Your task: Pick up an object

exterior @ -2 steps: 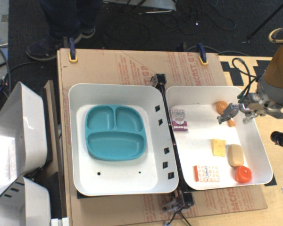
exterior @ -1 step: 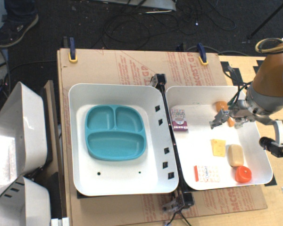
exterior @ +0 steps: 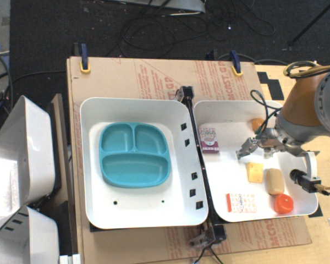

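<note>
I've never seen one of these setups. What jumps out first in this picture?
Probably the turquoise divided plate, lying alone in the left white bin. Next, the grey and orange arm reaching in from the right, its claw low over the right bin, among small items like the orange cap near the front corner.

Mirrored red lettering on board (exterior: pixel 170 84), illegible

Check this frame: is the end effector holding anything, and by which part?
Nothing is held. The end effector hangs in the right bin, above the yellow block, with nothing between its fingers.
</note>
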You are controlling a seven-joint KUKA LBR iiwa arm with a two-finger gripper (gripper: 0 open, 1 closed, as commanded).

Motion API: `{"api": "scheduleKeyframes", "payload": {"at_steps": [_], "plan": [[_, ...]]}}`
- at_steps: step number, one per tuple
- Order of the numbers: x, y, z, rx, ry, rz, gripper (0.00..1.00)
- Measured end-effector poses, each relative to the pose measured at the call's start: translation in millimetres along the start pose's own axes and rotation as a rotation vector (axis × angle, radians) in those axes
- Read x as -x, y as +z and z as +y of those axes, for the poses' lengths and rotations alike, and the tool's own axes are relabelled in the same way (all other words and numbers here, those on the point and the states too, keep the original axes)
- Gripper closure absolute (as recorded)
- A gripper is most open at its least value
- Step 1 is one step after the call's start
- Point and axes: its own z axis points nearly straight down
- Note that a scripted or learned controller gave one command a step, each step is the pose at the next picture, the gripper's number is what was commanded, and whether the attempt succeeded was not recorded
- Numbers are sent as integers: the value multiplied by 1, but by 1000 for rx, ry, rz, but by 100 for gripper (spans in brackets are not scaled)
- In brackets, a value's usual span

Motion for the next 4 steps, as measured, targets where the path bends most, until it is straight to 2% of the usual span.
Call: {"api": "scheduleKeyframes", "payload": {"at_steps": [1, 2, 4], "plan": [[0, -14, 1, 6, 0, -1, 100], [2, -57, 1, 9, -2, -3, 100], [7, -170, 11, 11, -5, -4, 100]]}}
